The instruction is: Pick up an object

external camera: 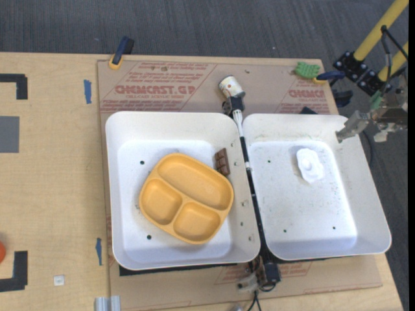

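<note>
Glossy white bins (123,238) — yellow three-compartment tray (187,197), white lump (310,164); claw (363,125) state unclear.

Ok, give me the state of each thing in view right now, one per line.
Yellow three-compartment plastic tray: lying flat, open side up, in the left white bin.
Small brown object: against the tray's edge, near the left bin's right wall.
Small white object: resting in the right white bin, untouched.
Gripper: at the right bin's upper right rim, holding nothing visible.

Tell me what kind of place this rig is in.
Likely a robot lab test bench: two white bins on a cardboard sheet held by clamps, tape marks on the bench, with a yellow tray as a test object.
</note>
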You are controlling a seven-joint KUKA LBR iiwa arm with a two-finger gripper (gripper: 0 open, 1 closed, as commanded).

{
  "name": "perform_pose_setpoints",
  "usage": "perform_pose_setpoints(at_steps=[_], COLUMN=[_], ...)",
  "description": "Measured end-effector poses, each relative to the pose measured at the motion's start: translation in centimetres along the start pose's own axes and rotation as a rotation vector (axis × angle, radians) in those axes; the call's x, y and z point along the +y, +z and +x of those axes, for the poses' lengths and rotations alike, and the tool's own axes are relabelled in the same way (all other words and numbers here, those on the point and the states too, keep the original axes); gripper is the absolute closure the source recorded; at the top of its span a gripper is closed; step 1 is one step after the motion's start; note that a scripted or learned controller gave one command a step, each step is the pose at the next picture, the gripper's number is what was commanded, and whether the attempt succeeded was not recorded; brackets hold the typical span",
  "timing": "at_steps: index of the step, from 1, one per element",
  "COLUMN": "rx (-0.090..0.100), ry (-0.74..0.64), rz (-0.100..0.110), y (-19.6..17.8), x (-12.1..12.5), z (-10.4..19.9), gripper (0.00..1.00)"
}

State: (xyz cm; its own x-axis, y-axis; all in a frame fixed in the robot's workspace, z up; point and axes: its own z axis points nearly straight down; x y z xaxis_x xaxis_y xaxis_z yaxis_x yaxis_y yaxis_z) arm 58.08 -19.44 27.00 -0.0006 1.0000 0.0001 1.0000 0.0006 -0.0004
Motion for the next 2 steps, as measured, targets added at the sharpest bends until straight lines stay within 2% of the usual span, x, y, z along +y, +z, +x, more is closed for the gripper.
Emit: perform_pose_setpoints(at_steps=[1,2], rx=[0.001,-0.001], ry=[-0.407,-0.209], rz=[0.0,-0.003], y=[12.0,14.8], x=[-8.3,-2.6], z=[3.5,2.1], gripper=[0.0,0.0])
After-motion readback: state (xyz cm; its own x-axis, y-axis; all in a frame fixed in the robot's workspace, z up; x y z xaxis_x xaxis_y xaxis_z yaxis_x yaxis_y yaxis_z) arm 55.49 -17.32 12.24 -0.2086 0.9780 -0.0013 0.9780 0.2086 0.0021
